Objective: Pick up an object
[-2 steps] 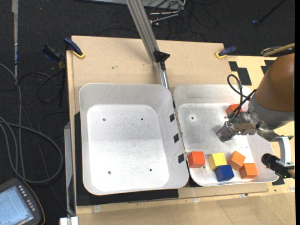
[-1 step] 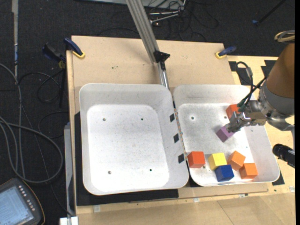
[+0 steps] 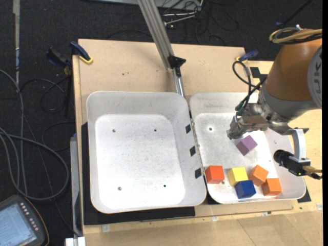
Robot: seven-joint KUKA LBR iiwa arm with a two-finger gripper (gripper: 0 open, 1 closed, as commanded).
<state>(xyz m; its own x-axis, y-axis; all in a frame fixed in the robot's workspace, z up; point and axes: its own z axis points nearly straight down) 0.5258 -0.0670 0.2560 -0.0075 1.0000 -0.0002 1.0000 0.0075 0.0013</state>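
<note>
My gripper (image 3: 239, 131) hangs over the middle of the right bin (image 3: 215, 114). A purple block (image 3: 247, 144) lies tilted just below and to the right of it, close to the gripper's tip. Along the bin's front edge sit an orange cube (image 3: 214, 174), a yellow cube (image 3: 238, 176), a blue cube (image 3: 245, 189) and two more orange cubes (image 3: 260, 173) (image 3: 271, 186). The arm's orange band (image 3: 292, 70) rises to the upper right and hides the bin's far right corner.
The left bin (image 3: 136, 152) lies beside the right one, their rims touching at the centre. A slanted metal pole (image 3: 156, 24) comes down from the top to the bins' back edge. Clamps sit on the wooden bench's back corners (image 3: 82, 53).
</note>
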